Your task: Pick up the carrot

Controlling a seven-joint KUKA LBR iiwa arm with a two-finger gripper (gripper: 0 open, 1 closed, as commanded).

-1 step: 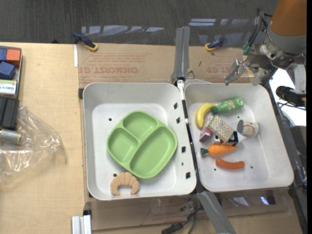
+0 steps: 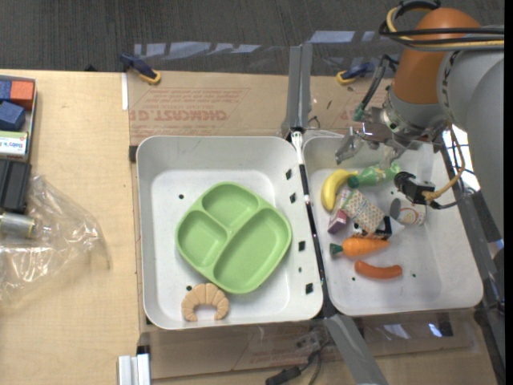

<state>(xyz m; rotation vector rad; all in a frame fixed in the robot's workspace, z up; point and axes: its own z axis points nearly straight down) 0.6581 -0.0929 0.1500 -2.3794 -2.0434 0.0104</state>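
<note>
— Hovering over the back of the right bin (image 2: 469, 291), were you? Which step was that?

— The approach, as I judged it. My pincer (image 2: 370, 137) hung at the far end of that bin, above the green thing (image 2: 373, 173) and the banana (image 2: 333, 186), and nothing lay between its fingers. Whether it was released or clenched I could not tell; the view was too cluttered there.

— And the carrot?

— The carrot (image 2: 362, 247) lay on the bin floor, nearer the front than my pincer, well apart from it. It rested on its side, roughly crosswise, green top toward the divider between the bins, orange body pointing right.

— How did it look?

— Short, plump, tapering, bright orange; a toy, I guessed. The patterned packet (image 2: 362, 212) touched it from behind, and the sausage (image 2: 378, 271) lay just beside it toward the front.

— So what did the next move call for?

— Travelling forward over the clutter, then descending with the fingers spanning the carrot's narrow width, keeping clear of the packet and the sausage.
</note>
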